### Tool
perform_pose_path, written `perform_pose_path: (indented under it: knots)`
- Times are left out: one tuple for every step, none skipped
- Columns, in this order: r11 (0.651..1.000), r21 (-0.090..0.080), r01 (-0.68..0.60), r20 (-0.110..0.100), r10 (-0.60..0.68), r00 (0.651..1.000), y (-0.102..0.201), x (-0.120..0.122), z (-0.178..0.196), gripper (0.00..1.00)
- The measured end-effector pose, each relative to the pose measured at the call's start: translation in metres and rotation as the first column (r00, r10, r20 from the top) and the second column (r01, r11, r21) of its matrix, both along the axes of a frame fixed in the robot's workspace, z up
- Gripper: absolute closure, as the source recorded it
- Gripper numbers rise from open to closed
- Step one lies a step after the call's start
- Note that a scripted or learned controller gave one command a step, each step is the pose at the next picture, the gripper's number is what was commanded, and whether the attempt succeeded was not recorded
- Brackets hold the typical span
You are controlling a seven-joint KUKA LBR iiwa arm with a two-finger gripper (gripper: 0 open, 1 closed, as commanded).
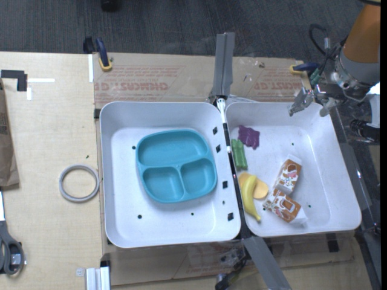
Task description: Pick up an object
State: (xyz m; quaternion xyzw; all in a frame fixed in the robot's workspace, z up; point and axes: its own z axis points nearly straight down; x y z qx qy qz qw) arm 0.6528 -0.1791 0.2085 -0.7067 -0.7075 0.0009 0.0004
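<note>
The right bin [329,162] holds a purple object [248,136], a green object [240,155], a yellow banana [248,193] with a pale orange round piece [260,190] on it, and two orange-and-white snack packets [289,176] [284,208]. My gripper [312,100] hangs over the bin's far right corner, well apart from all of these, open with nothing between its fingers. The orange-banded arm [364,35] rises behind it at the top right.
The left bin [115,180] holds a blue three-compartment tray [176,165]. A grey divider post [224,65] stands between the bins at the back. On the wooden bench to the left lie a grey ring [79,182] and scissors [11,252].
</note>
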Motion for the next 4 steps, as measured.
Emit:
perform_pose_path:
  knots:
    - [1.0, 0.0, 0.024, -0.001, -0.024, 1.0, 0.042, -0.066, -0.044, 0.0]
    - [1.0, 0.001, -0.002, -0.001, 0.002, 1.0, 0.025, -0.117, -0.118, 0.0]
    - [1.0, 0.0, 0.001, 0.001, -0.001, 1.0, 0.024, -0.117, -0.108, 1.0]
    - [0.999, -0.001, -0.038, 0.001, 0.038, 0.999, -0.03, -0.112, -0.025, 1.0]
